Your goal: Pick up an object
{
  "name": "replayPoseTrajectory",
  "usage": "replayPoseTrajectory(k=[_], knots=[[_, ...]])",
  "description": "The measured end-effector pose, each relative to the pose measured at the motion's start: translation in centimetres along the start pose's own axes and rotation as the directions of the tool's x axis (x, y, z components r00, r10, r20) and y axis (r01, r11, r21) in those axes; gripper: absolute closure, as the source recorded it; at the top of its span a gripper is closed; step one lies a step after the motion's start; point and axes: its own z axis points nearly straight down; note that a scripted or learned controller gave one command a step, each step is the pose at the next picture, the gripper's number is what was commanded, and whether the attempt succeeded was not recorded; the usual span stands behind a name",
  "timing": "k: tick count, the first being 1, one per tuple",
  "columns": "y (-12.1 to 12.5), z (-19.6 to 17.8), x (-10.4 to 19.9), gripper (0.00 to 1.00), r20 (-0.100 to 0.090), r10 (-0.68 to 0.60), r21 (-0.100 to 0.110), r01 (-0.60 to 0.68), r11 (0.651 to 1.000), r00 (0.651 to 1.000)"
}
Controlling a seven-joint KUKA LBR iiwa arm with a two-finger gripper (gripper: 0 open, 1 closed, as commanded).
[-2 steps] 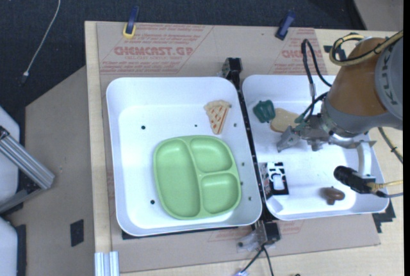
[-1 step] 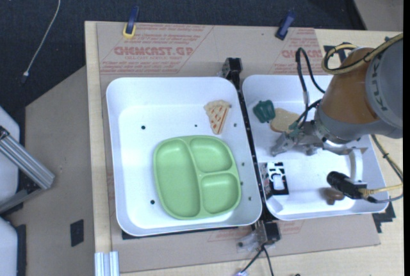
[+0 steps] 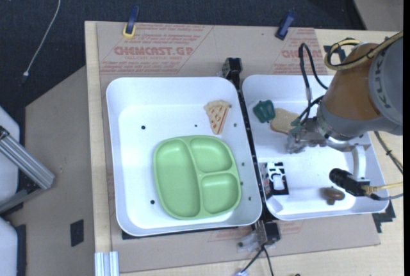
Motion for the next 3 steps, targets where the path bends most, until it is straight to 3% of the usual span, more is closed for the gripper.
replayPoseTrajectory(k=[3], knots=[[1.4, -15.7, -1.1, 1.00, 0.003, -0.001, -0.005, 0.001, 1.000, 1.000]])
